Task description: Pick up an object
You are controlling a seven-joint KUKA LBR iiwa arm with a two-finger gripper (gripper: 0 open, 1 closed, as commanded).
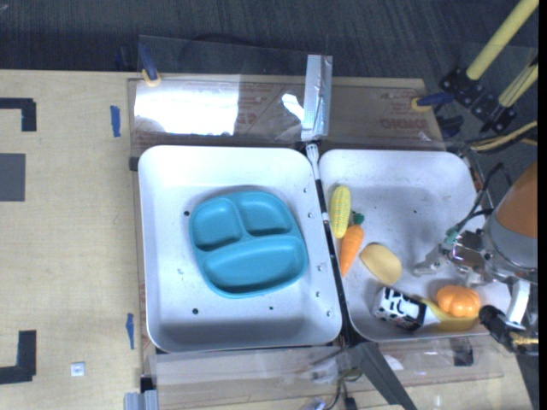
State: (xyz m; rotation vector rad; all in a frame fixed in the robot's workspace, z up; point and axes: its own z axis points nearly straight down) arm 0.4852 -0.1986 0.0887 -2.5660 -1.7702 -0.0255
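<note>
Hand (466,267) just above orange fruit (458,301)

Left bin: blue tray (247,242). Right bin: yellow corn (340,210), orange carrot (349,247), black-and-white patterned toy (400,307).

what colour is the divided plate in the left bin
Blue, the plate, seen clearly in the camera view.

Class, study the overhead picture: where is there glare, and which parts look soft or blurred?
In the camera view, glare whitens the clear panel behind the left bin; the right bin floor shows a paler sheen; the blue tray casts a soft shadow; the gripper area at the right edge looks blurred.
</note>
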